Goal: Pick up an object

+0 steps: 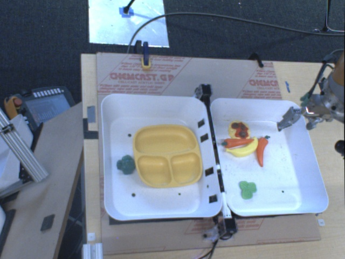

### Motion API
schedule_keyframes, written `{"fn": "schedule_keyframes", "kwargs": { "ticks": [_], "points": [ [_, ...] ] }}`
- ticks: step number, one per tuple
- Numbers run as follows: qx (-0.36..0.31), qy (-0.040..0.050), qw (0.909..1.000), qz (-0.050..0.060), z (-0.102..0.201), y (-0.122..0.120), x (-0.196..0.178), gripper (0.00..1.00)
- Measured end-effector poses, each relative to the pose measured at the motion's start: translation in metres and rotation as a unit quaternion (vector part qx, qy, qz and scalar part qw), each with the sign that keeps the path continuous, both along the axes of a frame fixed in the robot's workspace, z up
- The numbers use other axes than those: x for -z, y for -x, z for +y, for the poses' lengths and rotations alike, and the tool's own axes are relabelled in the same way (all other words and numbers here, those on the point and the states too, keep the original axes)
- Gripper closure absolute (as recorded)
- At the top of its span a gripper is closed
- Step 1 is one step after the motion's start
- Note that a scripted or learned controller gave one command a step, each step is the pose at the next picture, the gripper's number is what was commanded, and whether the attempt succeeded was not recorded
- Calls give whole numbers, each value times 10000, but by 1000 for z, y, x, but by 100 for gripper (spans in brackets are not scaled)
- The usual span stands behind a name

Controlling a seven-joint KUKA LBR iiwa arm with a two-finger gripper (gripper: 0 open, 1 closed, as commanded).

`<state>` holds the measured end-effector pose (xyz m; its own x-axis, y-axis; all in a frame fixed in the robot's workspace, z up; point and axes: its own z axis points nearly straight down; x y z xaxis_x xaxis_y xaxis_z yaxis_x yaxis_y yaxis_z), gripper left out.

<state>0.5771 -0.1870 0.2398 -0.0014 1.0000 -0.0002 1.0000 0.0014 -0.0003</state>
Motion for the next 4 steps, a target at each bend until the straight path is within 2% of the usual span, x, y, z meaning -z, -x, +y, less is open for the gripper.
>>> {"fn": "schedule_keyframes", "kwargs": {
  "ticks": [2,3,4],
  "points": [
    [1,-11,10000,20,6,7,121,0],
    [2,7,10000,-22,5,4,106,100],
    [-9,8,10000,-29,3,3,63,100]
  ]
}}
